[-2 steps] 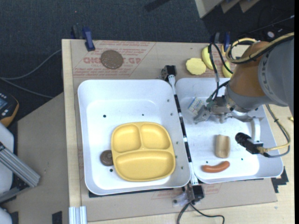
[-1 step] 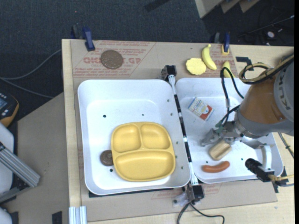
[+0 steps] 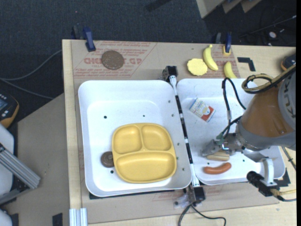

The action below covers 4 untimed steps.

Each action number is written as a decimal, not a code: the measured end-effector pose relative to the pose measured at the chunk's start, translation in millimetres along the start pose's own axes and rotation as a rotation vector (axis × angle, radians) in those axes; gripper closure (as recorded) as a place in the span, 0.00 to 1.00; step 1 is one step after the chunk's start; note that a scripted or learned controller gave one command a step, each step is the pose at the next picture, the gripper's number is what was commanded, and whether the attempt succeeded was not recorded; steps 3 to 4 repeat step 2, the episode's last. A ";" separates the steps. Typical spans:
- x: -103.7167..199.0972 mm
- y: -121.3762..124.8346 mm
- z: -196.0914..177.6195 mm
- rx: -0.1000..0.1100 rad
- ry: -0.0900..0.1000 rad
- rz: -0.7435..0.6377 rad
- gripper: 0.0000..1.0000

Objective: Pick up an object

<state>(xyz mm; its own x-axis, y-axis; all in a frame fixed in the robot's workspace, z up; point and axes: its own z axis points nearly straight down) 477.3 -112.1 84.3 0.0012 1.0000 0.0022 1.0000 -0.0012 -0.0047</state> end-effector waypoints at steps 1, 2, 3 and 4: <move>-0.1 2.1 -10.5 -0.006 -0.002 0.000 1.00; 56.0 43.7 -105.9 -0.017 -0.001 -0.010 1.00; 56.0 43.7 -105.9 -0.017 -0.001 -0.010 1.00; 56.0 43.7 -105.9 -0.017 -0.001 -0.010 1.00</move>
